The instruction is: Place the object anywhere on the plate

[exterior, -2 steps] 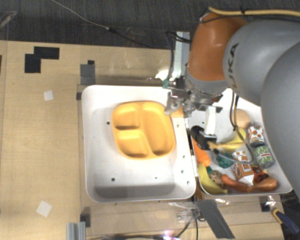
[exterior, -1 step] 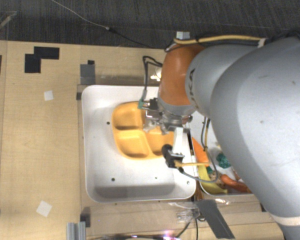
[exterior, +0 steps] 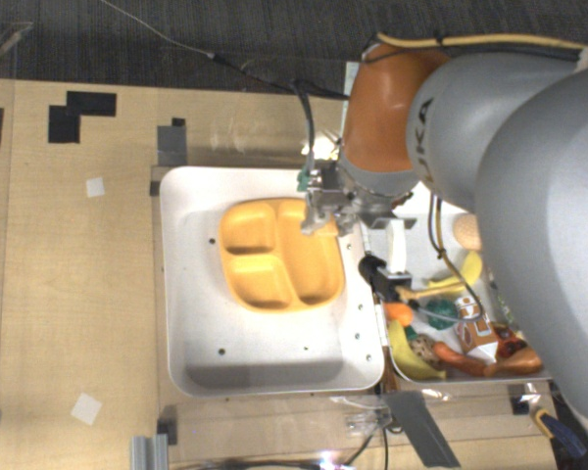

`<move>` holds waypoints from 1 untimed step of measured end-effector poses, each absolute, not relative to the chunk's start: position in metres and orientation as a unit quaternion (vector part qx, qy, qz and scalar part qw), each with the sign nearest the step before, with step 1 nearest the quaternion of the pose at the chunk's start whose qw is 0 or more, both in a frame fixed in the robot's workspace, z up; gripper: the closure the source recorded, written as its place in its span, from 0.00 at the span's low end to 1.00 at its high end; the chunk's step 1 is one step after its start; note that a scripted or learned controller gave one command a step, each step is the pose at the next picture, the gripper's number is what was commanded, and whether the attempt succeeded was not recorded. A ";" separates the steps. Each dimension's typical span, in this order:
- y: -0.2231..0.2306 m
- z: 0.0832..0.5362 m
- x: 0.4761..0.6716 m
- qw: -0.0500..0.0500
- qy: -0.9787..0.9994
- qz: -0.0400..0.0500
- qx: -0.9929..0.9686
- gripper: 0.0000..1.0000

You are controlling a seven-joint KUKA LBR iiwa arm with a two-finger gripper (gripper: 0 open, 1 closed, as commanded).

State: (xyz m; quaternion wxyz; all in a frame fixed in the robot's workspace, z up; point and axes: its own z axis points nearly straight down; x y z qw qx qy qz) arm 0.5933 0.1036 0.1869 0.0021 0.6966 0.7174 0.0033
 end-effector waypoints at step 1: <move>0.104 0.186 0.593 0.001 0.717 0.003 0.697 0.00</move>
